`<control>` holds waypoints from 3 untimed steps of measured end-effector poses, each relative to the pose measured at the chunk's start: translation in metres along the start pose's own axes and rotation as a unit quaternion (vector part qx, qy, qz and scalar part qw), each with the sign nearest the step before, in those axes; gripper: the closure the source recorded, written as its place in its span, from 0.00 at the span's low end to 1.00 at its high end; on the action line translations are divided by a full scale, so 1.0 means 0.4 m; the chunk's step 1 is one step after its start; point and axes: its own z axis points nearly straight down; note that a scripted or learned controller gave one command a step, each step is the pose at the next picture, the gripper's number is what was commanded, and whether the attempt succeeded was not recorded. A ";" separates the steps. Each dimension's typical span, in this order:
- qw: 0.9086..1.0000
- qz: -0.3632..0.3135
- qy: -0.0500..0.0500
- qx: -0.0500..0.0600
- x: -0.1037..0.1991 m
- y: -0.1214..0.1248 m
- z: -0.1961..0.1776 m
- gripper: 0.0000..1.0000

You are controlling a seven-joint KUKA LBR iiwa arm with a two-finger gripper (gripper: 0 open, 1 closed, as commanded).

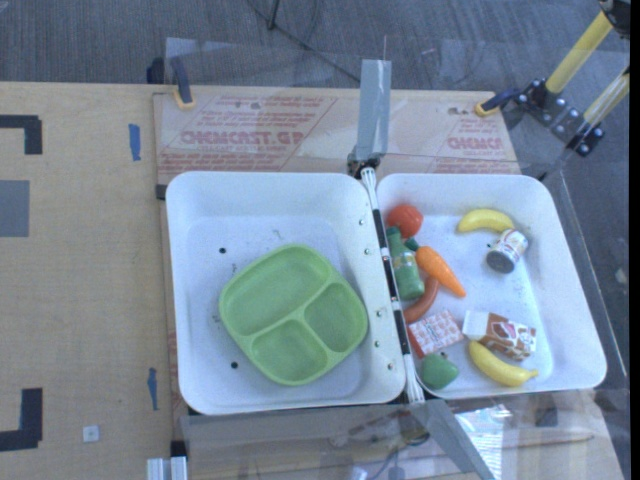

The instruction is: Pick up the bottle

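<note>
Camera view: the task has not visibly begun. The bottle point(406, 268) lies on its side in the right bin point(560, 268), just right of the frame's middle. It is green with a paler label and runs lengthwise along the bin's left wall. A red tomato point(404, 218) sits just above it in the frame, and a carrot point(440, 271) lies just beside it on the right, perhaps touching. A reddish curved piece point(420, 304), which I cannot identify, lies at its lower end. Nothing grips the bottle or lifts it. From this picture I cannot tell whether the claw is spread or pressed together. By my judgement the whole job is left: reaching the bottle, closing on it and raising it clear. The wall on one side and the carrot on the other leave little room for a clean grasp.

Counted:
- Bottles: one.
- Bananas: two, one point(486, 220) at the bin's upper part and one point(500, 365) at its lower right.
- Tomato: one.
- Carrot: one.
- Small can point(507, 250): one.
- Small carton point(512, 336): one.
- Red-and-white packet point(435, 333): one.
- Round green fruit or vegetable point(438, 371): one, at the bottom.

There are two bins. The left bin point(200, 218) holds one green plate point(292, 313) with three compartments.
</note>
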 end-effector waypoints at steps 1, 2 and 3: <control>1.000 0.007 0.000 0.001 -0.007 0.000 0.000 1.00; 1.000 0.000 -0.001 0.001 -0.009 -0.002 0.000 1.00; 1.000 0.008 0.001 0.000 -0.002 -0.001 0.000 1.00</control>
